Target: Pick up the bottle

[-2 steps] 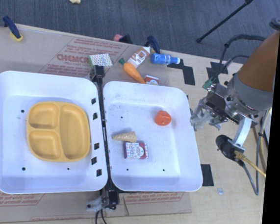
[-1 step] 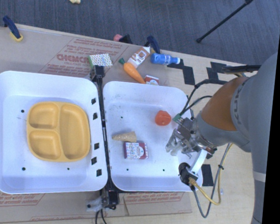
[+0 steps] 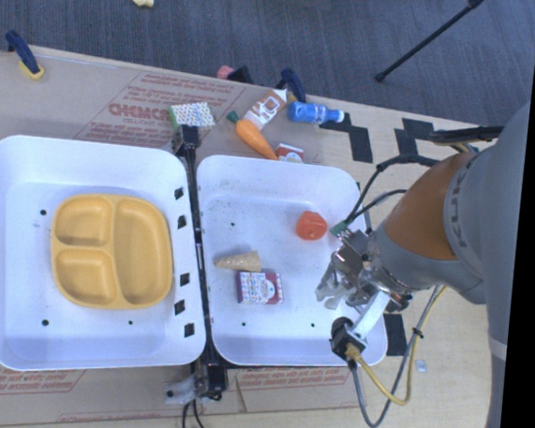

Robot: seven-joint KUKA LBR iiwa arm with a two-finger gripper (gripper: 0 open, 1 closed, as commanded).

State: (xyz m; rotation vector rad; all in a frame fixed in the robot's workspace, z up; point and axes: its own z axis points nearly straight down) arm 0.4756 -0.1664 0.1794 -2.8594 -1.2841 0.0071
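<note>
A small blue bottle point(image 3: 312, 113) lies on its side on the cardboard behind the right bin point(image 3: 209, 250). Just left of it lies a white bottle with an orange label point(image 3: 264, 110). My gripper point(image 3: 336, 286) hangs low over the right part of the right bin, far in front of both bottles. Nothing shows in its grasp. The wrist hides how the gripper stands.
In the right bin lie a red round piece point(image 3: 311, 226), a tan wedge point(image 3: 238, 261) and a small red carton point(image 3: 259, 288). A yellow divided plate point(image 3: 111, 251) sits in the left bin point(image 3: 7, 230). A carrot point(image 3: 254, 138) and a green patterned box point(image 3: 192, 115) lie near the bottles.
</note>
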